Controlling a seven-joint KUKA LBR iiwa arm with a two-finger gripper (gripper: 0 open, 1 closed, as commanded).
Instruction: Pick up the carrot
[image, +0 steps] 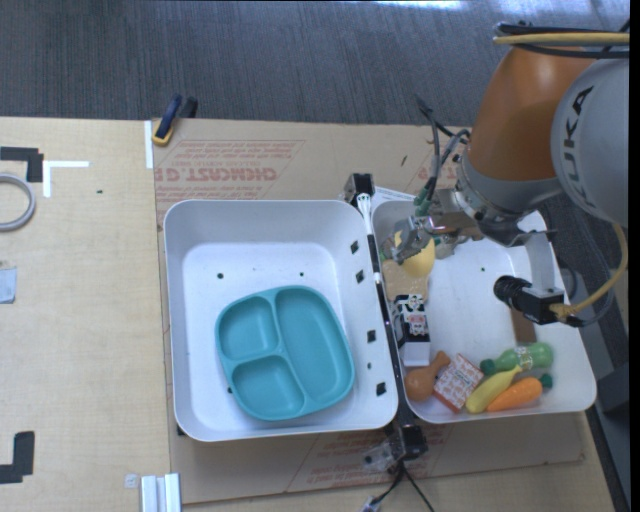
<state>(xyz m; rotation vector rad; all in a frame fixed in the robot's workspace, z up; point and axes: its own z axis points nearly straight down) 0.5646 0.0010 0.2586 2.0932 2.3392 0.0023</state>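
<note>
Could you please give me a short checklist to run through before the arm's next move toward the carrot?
1. Carrot in view, in the right bin's near right corner: ok.
2. Carrot free of neighbours: not ok, the yellow toy and green toy crowd it.
3. Gripper over the carrot: not ok, it is at the bin's far left, by a pale yellow item.
4. Gripper free to grasp: cannot tell.
5. Teal plate clear of the path, in the left bin: ok.

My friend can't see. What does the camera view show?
A grey and orange robot arm reaches over the right bin, its end effector by a yellow toy. The carrot lies at that bin's near corner. The left bin holds a teal divided plate.
</note>
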